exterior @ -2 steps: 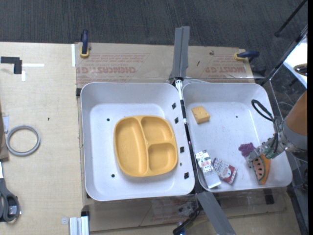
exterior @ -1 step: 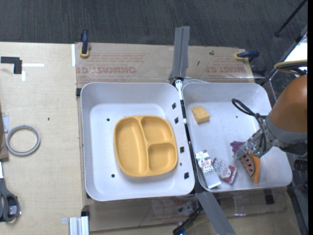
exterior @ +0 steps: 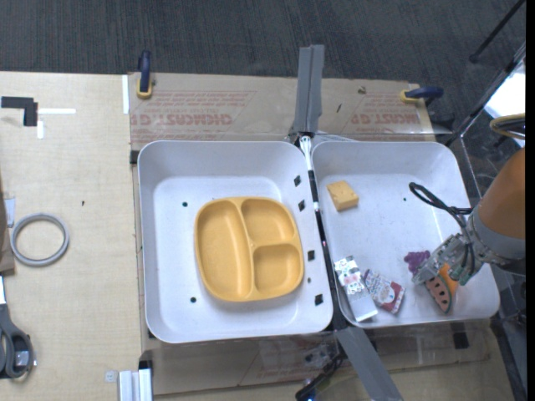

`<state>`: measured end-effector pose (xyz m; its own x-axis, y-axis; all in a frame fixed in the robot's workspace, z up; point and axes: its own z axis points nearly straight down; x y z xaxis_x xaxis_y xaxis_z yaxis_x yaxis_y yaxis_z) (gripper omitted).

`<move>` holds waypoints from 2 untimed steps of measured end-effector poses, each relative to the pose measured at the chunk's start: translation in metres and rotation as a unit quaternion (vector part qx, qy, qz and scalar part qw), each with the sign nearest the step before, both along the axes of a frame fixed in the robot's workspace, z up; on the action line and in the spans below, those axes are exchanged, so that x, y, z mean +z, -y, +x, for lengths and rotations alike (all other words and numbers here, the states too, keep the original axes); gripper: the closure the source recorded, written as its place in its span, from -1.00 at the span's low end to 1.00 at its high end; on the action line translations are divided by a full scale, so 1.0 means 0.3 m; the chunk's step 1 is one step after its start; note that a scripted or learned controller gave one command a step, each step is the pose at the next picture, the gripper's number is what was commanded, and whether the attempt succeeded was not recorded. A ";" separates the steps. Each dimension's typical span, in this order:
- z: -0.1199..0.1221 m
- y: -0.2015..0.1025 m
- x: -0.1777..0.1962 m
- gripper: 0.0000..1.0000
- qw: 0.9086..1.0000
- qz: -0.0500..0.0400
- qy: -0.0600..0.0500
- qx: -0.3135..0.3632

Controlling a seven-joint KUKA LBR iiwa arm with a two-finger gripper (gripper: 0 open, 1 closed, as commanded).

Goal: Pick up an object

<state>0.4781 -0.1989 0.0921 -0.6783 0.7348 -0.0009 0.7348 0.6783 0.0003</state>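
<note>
I see the gripper low in the right bin, near its right wall, right over a small purple thing and an orange toy; I cannot tell how it is set. A yellow sponge lies toward the back, small packets near the front. In the left bin sits a yellow divided plate.

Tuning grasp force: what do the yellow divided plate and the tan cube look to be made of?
Yellow divided plate: likely molded hard plastic, matte to satin; uniform color, rounded compartment ridges, soft highlights. Tan cube: looks like sponge or foam, matte; dull surface, no glare, slightly uneven edges. Too small to be sure.
</note>
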 end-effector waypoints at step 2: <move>0.002 0.071 0.000 1.00 1.000 0.001 0.000 0.003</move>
<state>0.4787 -0.2203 0.0922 -0.6821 0.7313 0.0005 0.7313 0.6821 0.0023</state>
